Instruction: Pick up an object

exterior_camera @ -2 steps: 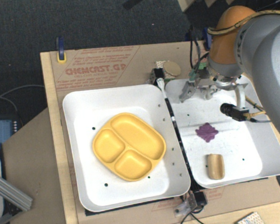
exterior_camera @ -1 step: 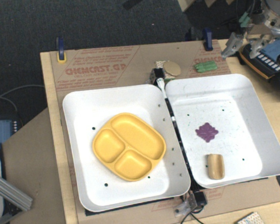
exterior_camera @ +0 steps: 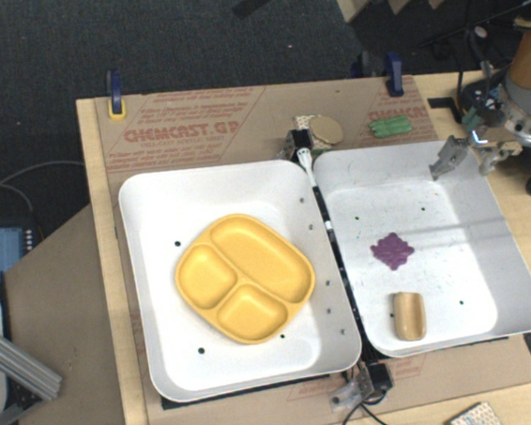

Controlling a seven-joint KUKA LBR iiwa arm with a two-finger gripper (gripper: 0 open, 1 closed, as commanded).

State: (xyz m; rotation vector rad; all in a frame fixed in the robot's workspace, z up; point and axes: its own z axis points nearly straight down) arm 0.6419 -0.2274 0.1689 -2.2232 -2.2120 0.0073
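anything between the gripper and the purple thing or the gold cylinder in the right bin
Nothing visible. The gripper sits at the right bin's far right corner, and only bare bin floor lies between it and the purple piece. The gold cylinder lies nearer the front, just past the purple piece, apart from it.

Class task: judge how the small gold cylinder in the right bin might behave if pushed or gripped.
The small gold cylinder lies on its side, so a sideways push would probably roll it. Its smooth, rounded surface may slip from a pinch. It looks small, so likely light.
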